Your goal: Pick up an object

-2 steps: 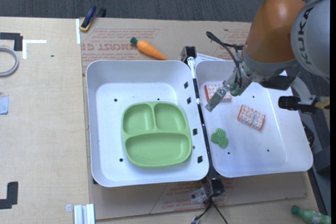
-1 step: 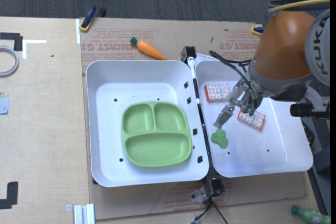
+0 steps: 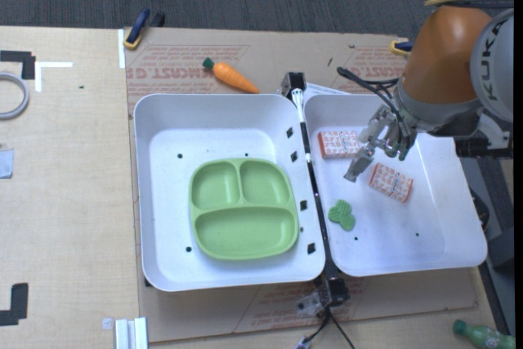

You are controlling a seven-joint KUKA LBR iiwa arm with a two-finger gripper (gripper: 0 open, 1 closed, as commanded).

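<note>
The right bin (image 3: 445, 245) holds two small red-and-white patterned packets, one (image 3: 338, 143) near its back left and one (image 3: 391, 182) in the middle, plus a small green leafy piece (image 3: 342, 216) toward the front left. My gripper (image 3: 374, 155) hangs above the gap between the two packets, its fingers (image 3: 357, 168) slanting down to the left. Nothing shows between them. The grey arm with the orange band (image 3: 441, 53) comes in from the right over the bin's back right.
The left bin (image 3: 155, 241) holds a green divided plate (image 3: 243, 208). A toy carrot (image 3: 231, 75) lies on the cardboard behind the left bin. A blue clip (image 3: 136, 29) sits at the back left, a green bottle (image 3: 482, 333) at the front right corner.
</note>
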